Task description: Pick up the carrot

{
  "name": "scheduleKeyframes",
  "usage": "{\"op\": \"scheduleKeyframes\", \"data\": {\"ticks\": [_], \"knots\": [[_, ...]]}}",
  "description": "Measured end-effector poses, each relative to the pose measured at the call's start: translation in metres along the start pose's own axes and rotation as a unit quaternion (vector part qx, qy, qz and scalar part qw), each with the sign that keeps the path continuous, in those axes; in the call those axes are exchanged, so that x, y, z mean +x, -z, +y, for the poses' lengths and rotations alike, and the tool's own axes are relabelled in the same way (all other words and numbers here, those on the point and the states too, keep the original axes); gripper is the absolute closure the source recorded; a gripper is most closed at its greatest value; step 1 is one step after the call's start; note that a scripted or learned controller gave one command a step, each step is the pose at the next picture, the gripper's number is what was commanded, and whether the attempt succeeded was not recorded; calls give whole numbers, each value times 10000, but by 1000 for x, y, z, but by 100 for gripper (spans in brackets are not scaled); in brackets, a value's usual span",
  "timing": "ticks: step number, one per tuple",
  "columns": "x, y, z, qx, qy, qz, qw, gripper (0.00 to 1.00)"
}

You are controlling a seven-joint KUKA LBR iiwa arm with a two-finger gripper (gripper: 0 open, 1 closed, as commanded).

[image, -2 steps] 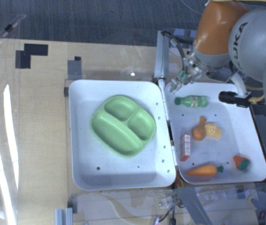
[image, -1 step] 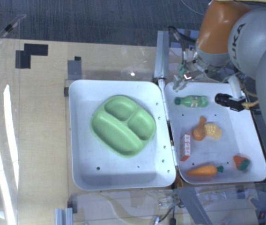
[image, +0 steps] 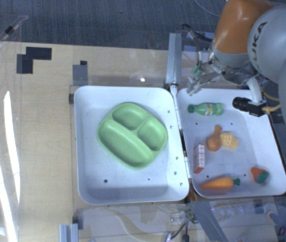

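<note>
Your carrot [image: 218,183] lies against the near wall of the right bin [image: 279,150], with bare floor between it and the corn cob [image: 228,140]. The gripper [image: 199,78] hangs at the far-left rim, fingers slightly parted, holding nothing.

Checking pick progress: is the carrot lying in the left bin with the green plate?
No, the carrot lies in the right bin, near its front edge.

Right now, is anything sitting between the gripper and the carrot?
Yes. The gripper hovers at the right bin's far edge, and the carrot lies at the near edge. The green bottle, corn and small carton lie between them.
</note>
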State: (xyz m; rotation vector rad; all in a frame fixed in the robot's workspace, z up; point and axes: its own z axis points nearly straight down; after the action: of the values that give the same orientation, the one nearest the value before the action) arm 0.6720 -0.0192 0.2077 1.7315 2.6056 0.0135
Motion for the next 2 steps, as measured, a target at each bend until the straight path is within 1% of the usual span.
{"op": "scheduleKeyframes", "data": {"ticks": [1, 2], "knots": [[0, 13, 2, -37, 19, -16, 10000, 100], [22, -8, 7, 39, -217, 21, 9998, 100]]}}
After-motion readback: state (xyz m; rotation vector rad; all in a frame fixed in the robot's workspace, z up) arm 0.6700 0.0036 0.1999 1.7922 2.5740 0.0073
